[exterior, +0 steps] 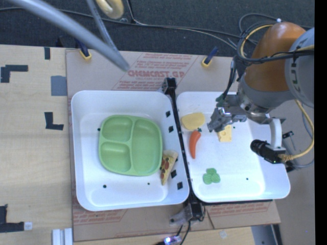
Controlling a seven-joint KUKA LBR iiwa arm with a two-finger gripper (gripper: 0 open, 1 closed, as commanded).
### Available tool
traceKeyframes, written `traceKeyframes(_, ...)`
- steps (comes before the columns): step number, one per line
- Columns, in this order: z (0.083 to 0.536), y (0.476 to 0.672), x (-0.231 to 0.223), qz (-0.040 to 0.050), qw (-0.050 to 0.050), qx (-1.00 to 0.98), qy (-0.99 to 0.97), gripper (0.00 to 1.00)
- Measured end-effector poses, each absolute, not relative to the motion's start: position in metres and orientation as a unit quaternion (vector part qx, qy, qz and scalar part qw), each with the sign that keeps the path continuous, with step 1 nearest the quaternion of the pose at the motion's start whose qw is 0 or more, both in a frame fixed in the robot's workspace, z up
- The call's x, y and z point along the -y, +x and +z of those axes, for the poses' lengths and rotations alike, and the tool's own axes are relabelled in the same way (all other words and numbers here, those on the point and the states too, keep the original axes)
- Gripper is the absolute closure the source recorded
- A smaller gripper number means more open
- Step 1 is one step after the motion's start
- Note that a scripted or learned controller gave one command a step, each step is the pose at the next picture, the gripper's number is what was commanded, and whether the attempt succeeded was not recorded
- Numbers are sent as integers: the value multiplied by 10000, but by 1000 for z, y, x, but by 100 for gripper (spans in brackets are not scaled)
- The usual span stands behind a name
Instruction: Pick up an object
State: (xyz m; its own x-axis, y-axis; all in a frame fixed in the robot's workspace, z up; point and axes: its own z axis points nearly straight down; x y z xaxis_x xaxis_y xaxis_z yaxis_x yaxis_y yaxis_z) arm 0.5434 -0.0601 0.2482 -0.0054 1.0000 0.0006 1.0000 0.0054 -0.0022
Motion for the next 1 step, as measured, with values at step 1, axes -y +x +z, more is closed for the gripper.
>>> traceKeyframes(1, 232, 541, 4, 7, 15, 7093, -7050, 100)
